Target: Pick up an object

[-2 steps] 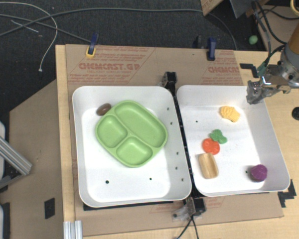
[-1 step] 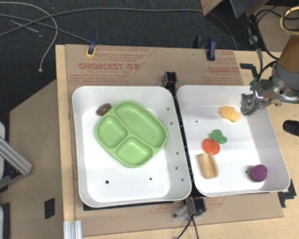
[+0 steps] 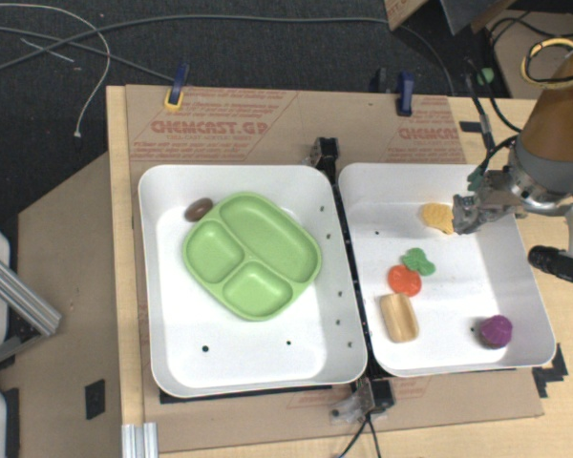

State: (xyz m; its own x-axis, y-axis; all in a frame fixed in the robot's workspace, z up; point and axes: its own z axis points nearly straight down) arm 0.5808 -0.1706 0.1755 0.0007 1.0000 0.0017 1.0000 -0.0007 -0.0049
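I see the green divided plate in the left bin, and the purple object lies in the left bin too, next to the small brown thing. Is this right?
Not quite. The camera view shows the purple object in the right bin, near its front right corner. The green divided plate is in the left bin, as you say, and the small brown thing lies there beside the plate.

The scene is taken by a single camera fixed above the worktop [image 3: 267, 122] and aimed downward at a slant. Both white bins are held whole within the picture: the left bin [image 3: 172, 351] toward the left edge of the worktop, the right bin [image 3: 525, 342] toward its right edge. The far edge of the worktop is set toward the top of the picture, with dark floor and cables beyond it. The arm [image 3: 554, 132] is seen entering from the right. A middling distance is kept.
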